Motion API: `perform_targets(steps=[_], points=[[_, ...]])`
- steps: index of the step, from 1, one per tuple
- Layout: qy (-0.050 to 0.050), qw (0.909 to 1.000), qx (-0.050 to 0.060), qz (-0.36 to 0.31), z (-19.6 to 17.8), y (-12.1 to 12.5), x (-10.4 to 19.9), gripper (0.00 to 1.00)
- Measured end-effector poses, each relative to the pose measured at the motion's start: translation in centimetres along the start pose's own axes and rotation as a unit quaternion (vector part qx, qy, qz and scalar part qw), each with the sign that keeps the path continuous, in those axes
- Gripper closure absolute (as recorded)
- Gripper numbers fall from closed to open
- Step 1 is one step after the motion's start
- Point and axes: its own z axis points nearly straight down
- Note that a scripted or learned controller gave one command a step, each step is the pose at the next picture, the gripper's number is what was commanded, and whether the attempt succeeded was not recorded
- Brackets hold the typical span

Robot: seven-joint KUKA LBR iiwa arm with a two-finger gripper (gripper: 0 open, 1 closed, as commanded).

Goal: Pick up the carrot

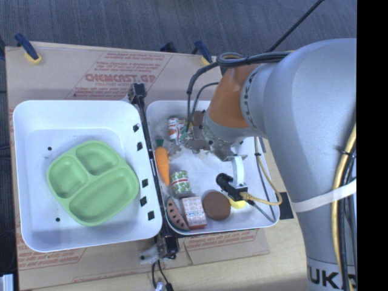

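The carrot is seen lying lengthwise against the left wall of the right bin, orange body pointing toward the camera's near side and green top toward the far side. Nothing is seen gripping it.

Just beside it, toward the near end, one small striped can is found, then one red-and-white carton, one watermelon slice and one brown round cookie. One more can lies near the far wall.

The gripper is placed over the far part of this bin, apart from the carrot; whether it is open or closed cannot be told.

A miss is judged likely if the descent is made too close to the wall, since little room is left there; the striped can might be nudged or caught instead.

One green divided plate is held in the left bin. Two bins are carried on the counter.
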Motion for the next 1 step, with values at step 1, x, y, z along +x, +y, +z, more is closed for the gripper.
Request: perform_targets(steps=[1], points=[[0.0, 1.0, 0.0, 0.001, -0.01, -0.61, 0.06, 0.0]])
